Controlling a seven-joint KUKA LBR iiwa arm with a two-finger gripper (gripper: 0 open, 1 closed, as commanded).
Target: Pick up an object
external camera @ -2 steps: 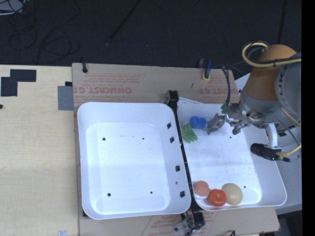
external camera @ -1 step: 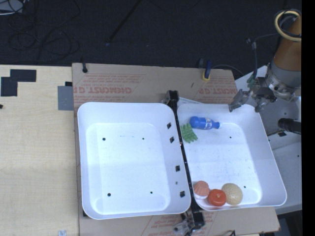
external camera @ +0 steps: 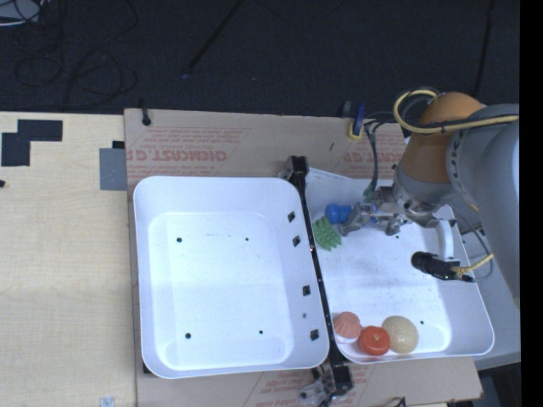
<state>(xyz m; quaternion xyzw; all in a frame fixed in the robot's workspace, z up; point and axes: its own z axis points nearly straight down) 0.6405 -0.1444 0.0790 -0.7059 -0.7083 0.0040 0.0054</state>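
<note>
So the gripper (external camera: 361, 217) is low in the right bin (external camera: 462, 333), upper middle of the frame, right up against a blue object (external camera: 338, 214), with a green spiky thing (external camera: 327, 234) just beside it. Honestly can't tell its state. Pink (external camera: 346, 324), red (external camera: 373, 340) and cream (external camera: 400, 333) balls cluster along the bin's bottom edge.

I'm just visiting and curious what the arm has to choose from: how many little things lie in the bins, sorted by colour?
Blue: 1, the blue object
Green: 1, the green spiky object
Pink: 1, the pink round object
Red: 1, the red tomato-like object
Cream: 1, the cream ball
Total: 5, all in the right bin
</note>
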